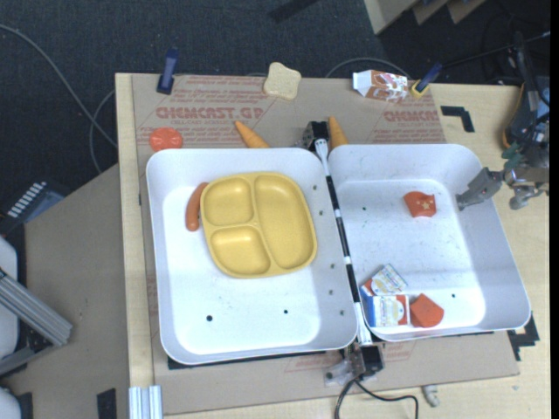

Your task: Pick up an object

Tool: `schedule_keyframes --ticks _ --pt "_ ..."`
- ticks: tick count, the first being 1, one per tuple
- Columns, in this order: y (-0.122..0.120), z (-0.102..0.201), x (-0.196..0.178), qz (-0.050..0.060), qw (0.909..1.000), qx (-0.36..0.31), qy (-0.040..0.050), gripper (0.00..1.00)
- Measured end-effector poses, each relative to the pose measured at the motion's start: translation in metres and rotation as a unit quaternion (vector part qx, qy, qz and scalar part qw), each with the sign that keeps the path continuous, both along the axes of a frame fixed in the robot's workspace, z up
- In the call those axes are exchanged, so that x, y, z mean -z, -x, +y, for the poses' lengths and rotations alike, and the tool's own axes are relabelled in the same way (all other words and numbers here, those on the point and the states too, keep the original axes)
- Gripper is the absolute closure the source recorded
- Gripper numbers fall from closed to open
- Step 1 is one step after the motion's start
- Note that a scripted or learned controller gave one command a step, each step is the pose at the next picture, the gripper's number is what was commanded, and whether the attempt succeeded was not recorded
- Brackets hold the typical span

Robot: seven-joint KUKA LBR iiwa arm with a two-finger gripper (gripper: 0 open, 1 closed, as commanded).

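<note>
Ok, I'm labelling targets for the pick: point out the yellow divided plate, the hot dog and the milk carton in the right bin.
Yellow divided plate (258, 223): camera view, centre ridge.
Hot dog (193, 209): camera view, its middle.
Milk carton (385, 304): camera view, its printed side.

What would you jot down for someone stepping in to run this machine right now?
Gripper: at the right bin's right rim, nothing seen between its fingers; open or shut unclear.
Right bin: red piece near the top, milk carton and orange piece at the front.
Left bin: yellow divided plate, sausage beside it.
Done: nothing picked.
Left: grasp and lift one object.
</note>
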State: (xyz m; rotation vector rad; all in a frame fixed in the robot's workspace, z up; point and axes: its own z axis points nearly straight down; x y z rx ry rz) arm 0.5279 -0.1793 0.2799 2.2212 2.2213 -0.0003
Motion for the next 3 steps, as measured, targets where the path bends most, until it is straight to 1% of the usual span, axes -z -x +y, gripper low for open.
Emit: schedule_keyframes --ticks 1,2,3 --pt "-0.075 0.013 0.157 0.002 1.0 0.0 -0.0007 0.0" --pt "-0.107 -0.003 0.196 0.0 1.0 0.0 0.0002 0.0" --pt "-0.108 -0.003 0.185 -0.002 1.0 -0.001 0.0009 1.0"
